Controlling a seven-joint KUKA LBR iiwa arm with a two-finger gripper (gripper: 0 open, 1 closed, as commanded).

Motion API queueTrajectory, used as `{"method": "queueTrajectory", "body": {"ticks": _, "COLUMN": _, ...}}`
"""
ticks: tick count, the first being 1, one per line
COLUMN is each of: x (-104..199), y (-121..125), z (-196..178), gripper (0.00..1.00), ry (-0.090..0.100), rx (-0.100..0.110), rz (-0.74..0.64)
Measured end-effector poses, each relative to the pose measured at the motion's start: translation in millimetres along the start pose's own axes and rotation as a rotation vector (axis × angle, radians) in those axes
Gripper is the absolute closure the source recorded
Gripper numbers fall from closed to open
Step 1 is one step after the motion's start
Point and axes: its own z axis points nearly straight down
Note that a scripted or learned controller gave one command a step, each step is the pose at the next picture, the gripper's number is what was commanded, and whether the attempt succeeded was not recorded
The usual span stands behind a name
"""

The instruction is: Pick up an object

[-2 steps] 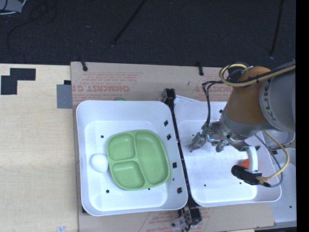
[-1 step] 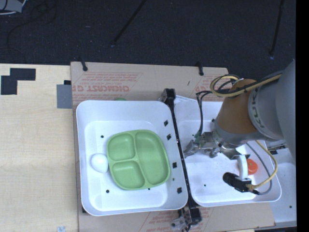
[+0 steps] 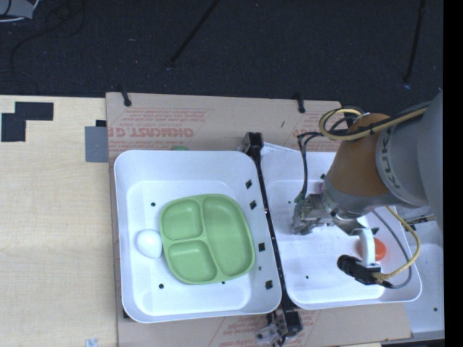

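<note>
Shows two shallow white bins side by side: left bin [image 3: 136, 284] and right bin [image 3: 318, 289]. Reaches into the right bin with the grey arm [image 3: 409, 161], coming from the right and ending low over that bin's left part, near the divider [image 3: 262, 215] between the two. Holds in the left bin a green divided plate [image 3: 206, 237], lying flat and covering much of the floor. Sets the gripper [image 3: 305, 219] close above bare white floor, with nothing to be seen under it or in it. Cannot tell whether closed or parted: too small and too dark against the wrist. Finds a white ball [image 3: 149, 243] touching the plate's left edge, across the divider and well apart from the gripper. Half hides a small orange thing [image 3: 379, 251] at the right side of the right bin, behind the wrist; cannot tell what kind.

Judging the risks from this:

- Could well close on nothing, with no object lying at that spot.
- Could press or scrape the bin floor if driven lower, and so shift the bin.
- Could strike the divider on crossing to the left bin without lifting first.
- Could slip off the plate, broad and flat, offering little but its rim to pinch.
- Could send the ball rolling at an off-centre touch.
- Could miss the orange thing, tucked so close behind the wrist.
</note>
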Motion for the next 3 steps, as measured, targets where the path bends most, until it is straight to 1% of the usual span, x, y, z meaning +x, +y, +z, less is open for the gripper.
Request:
{"method": "queueTrajectory", "body": {"ticks": 1, "x": -6, "y": 5, "z": -61, "gripper": 1.0, "ry": -0.002, "rx": -0.006, "rz": -0.005}}
{"method": "queueTrajectory", "body": {"ticks": 2, "x": -10, "y": 5, "z": -104, "gripper": 1.0, "ry": -0.001, "rx": -0.006, "rz": -0.006}}
{"method": "queueTrajectory", "body": {"ticks": 3, "x": -12, "y": 6, "z": -157, "gripper": 1.0, "ry": -0.002, "rx": -0.007, "rz": -0.007}}
